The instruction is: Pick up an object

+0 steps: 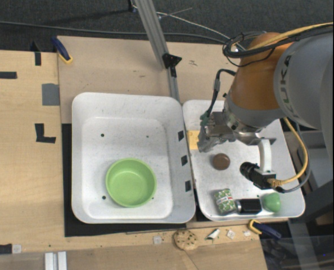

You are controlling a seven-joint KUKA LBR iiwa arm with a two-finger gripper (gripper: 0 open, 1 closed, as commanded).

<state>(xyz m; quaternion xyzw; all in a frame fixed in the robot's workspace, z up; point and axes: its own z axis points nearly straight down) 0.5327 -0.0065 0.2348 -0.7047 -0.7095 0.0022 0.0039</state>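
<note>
Gripper [207,141] hangs in the right white plastic bin [290,210], just up-left of the small round brown object [221,161]; whether it is open or closed, I cannot tell

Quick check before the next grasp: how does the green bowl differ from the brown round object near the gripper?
The green bowl is much larger than the brown round object. The bowl is light green and open, showing a hollow inside; the brown object looks solid and dark. The bowl lies in the left bin, far from the arm; the brown object lies in the right bin, just below the gripper. Both look round from above.
</note>
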